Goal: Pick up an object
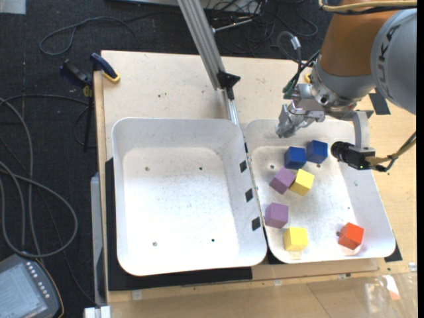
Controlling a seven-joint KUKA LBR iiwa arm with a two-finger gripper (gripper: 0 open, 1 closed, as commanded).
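Nearest the camera, at the bottom edge of the right bin (371, 197), sit a yellow cube (295, 238) and, toward 3 o'clock from it, an orange cube (351, 235) close to the bin's lower right corner. Just beside the yellow cube, at its 11 o'clock, lies a purple cube (277, 214).

Higher in the same bin a tight cluster of four gathers. A second purple cube (283, 179) touches a second yellow cube (303, 181) on its 3 o'clock side. At 12 o'clock from that pair stands a blue cube (295, 157), and another blue cube (318, 151) sits just beside it toward 2 o'clock.

The pincer (289, 126) hangs over the top rim of the right bin, at about 11 o'clock from the nearer blue cube and apart from it. No cube sits between its fingers; whether they are apart or together I cannot tell, since they are small and dark against the rim. Above it the grey arm (397, 58) with its orange band (354, 25) reaches in from 3 o'clock.

The left bin (132, 138) lies alongside on the desk (165, 78), its right edge overlapping the right bin's left rim. A metal rail (202, 35) slants down from 12 o'clock to the seam between the bins.
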